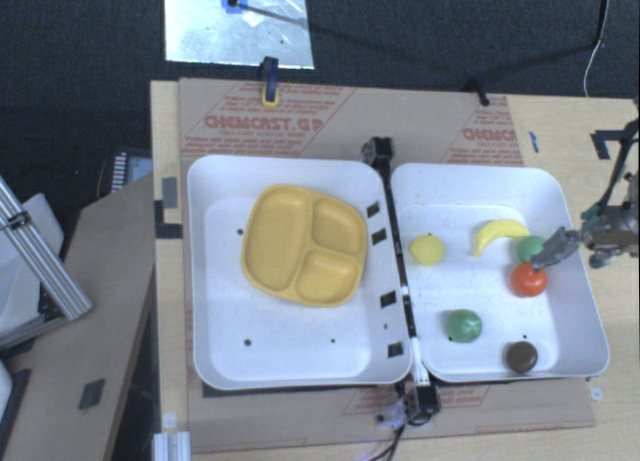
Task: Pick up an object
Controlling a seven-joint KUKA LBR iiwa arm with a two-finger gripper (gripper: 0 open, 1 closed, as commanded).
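Beside the tool [556, 249], tomato [528, 280] and banana [497, 234] crowd.

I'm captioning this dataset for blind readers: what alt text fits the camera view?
A robot gripper reaches from the right over a white bin, near a tomato and banana, with a lemon, lime and brown ball nearby. The left bin holds a yellow tray.

Yellow divided tray [303, 245] in left bin [215, 349], fruit in right bin [570, 344] — gripper [556, 249] beside red tomato [529, 280]
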